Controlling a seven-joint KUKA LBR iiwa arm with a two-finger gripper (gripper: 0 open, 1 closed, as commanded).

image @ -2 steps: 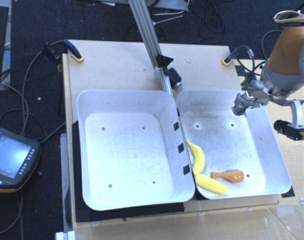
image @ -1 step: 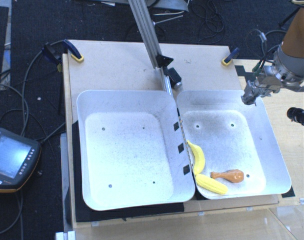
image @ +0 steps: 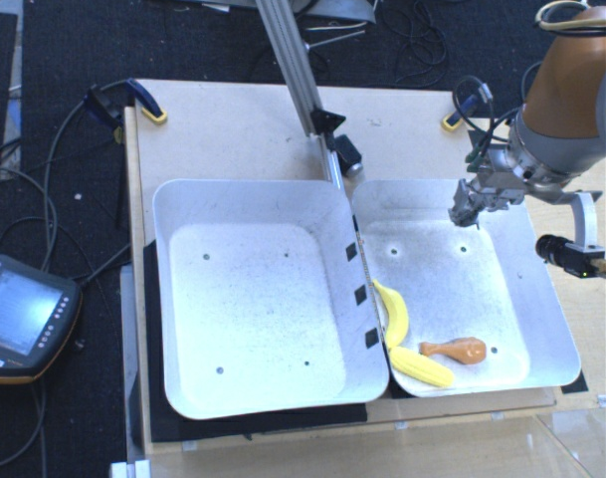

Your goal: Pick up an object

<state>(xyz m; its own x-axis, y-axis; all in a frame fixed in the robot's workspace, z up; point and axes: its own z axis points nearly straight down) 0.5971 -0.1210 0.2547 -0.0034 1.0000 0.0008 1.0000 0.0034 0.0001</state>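
Gripper (image: 466, 210) hovers over right bin (image: 521, 277) far edge; finger state unclear. Banana (image: 397, 339) and orange drumstick toy (image: 456, 350) sit at near edge, likely targets.

The two bins (image: 253, 207) looked like matt white plastic, finely speckled. The bench (image: 233, 132) showed pale, smooth wood. The banana (image: 394, 317) and orange chicken drumstick (image: 457, 351) appeared glossy plastic.

I see the arm (image: 566, 98) w/ a wide orange band over a grey wrist. Black cables loop beside it. Gripper (image: 466, 212) is dark grey metal.
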